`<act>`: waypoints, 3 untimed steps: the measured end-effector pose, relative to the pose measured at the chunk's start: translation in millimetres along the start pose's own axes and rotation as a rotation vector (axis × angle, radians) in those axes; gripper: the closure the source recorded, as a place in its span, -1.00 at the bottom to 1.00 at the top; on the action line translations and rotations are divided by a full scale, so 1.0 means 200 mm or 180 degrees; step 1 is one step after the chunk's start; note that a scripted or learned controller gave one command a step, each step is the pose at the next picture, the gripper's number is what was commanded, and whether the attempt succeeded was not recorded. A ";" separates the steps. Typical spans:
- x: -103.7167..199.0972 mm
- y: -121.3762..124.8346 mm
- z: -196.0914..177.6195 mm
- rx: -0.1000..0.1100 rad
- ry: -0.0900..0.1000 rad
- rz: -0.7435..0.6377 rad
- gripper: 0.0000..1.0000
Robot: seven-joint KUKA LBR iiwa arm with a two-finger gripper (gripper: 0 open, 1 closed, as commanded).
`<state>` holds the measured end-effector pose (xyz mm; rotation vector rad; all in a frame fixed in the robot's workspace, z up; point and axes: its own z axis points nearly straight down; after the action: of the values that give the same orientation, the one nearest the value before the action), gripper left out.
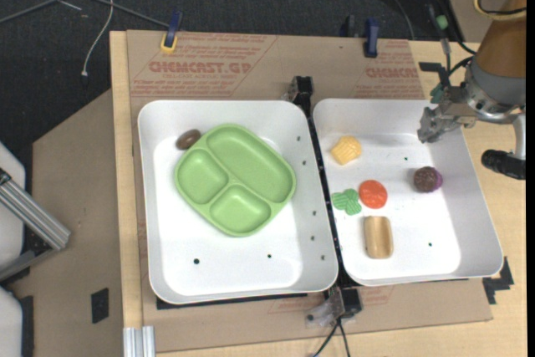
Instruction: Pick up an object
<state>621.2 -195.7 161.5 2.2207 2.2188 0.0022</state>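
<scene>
Purple ball (427,179), seemingly bumpy, round.

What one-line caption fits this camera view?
Gripper hovers at right bin's far edge above purple ball; green tray fills left bin.

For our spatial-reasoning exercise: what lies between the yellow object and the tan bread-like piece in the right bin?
In the camera view, the red-orange tomato with its green leafy piece lies between the yellow object and the tan piece.

overhead slanted view, both bins (159,180)
</scene>
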 end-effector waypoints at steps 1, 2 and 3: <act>-0.01 0.03 -0.32 -0.0016 -0.0006 -0.0006 1.00; -0.01 0.04 -0.56 -0.0010 -0.0004 -0.0007 1.00; 0.24 0.03 -0.48 0.0016 0.0009 -0.0016 1.00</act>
<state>626.8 -147.0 257.5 2.2190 2.2283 -0.0003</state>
